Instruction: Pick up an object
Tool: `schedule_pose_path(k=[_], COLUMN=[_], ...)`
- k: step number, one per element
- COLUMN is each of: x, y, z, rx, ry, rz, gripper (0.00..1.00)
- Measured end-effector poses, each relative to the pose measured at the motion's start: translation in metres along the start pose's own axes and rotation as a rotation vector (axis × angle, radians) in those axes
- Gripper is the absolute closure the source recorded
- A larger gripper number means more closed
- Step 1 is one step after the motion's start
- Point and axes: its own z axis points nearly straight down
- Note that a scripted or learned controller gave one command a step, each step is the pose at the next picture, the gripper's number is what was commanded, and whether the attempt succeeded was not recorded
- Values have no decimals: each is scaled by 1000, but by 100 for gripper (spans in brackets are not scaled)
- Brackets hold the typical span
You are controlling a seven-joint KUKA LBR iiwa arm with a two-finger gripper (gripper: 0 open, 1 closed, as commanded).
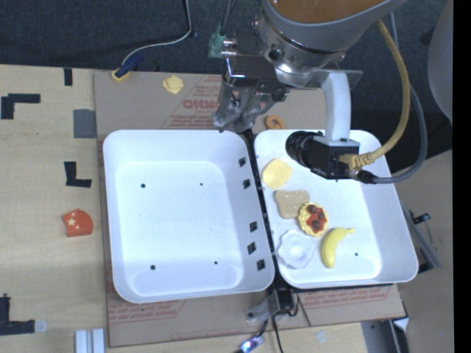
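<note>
**Gripper above the far rim, toy food in the right bin**

Hangs over the far edge of the two bins, just where they meet: gripper (237,116), dark and metallic, below the grey wrist and orange band of the arm (324,6). Cannot tell whether open or closed; nothing visible held there. Points down toward the far right corner of the left bin (125,160).

Carries all the candidate objects in its near-left half: right bin (390,241). Sits nearest the left wall, toward the far side: a pale yellow round piece (277,173). Lies just nearer than that, touching or almost touching it: a tan bread-like slice (291,201). Overlaps the slice's near right corner: a small round pizza-like piece (313,219) with red topping. Rests at the near-left corner: a white fried-egg shape (294,251). Lies just right of the egg, curved, tip pointing toward the near edge: a yellow banana (333,244).

Reaches over the far part of the right bin: a black cylindrical unit (316,155) on a white bracket, with a yellowish hose (401,87) running from it.

Scattered on the bench outside the bins: a small orange ring (273,122) just beyond the far rim of the right bin, a yellow lump (173,84) on the cardboard sheet (191,105) toward the far edge, a red piece (78,223) well left of the left bin.
</note>
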Motion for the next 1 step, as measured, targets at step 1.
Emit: schedule_pose_path(k=[1], x=[27], y=[0], z=[0], rx=[-1], ry=[1], rz=[-3], gripper=[100])
